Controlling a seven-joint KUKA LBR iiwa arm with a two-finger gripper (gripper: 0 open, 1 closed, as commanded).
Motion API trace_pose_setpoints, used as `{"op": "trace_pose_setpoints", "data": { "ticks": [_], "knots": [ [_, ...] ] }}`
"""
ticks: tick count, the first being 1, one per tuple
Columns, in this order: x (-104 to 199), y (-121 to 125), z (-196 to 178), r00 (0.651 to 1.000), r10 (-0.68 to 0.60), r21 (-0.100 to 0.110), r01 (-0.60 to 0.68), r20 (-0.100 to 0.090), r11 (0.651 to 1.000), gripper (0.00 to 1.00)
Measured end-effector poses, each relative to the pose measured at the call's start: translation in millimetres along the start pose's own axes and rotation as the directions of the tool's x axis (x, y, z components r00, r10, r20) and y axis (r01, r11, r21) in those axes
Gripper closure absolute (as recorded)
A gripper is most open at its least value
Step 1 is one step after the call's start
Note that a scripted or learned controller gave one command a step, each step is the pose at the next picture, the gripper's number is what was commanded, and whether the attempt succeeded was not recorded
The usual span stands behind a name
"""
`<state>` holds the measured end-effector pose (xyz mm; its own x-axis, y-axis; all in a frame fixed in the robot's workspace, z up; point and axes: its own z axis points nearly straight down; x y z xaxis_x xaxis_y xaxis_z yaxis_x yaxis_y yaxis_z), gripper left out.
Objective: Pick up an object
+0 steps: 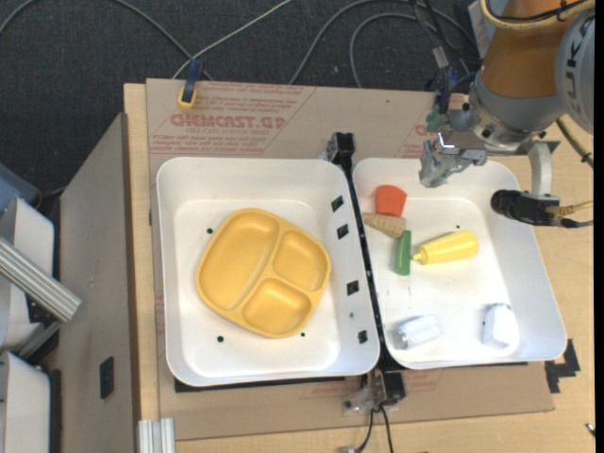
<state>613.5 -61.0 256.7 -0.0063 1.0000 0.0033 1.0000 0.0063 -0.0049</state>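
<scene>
claw (442, 170) hangs over the right bin's (538, 253) far edge; whether it is released or clenched i cannot tell. orange block (391, 199) sits just below-left, likely light, stiff, easiest gripped across flat sides.

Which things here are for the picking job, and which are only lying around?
For the job: gripper; orange block; tan cone; green stick; yellow bottle; two clear-white pieces.
Lying about: yellow divided plate; blue-yellow clip; black cables.
</scene>
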Motion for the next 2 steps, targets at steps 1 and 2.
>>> {"op": "trace_pose_setpoints", "data": {
  "ticks": [1,2],
  "knots": [
    [56,-10,1,1.0,-0.001,0.0,0.001,-0.001,1.0,1.0],
    [112,-15,26,1.0,0.0,0.003,0.0,0.001,1.0,1.0]
  ]
}}
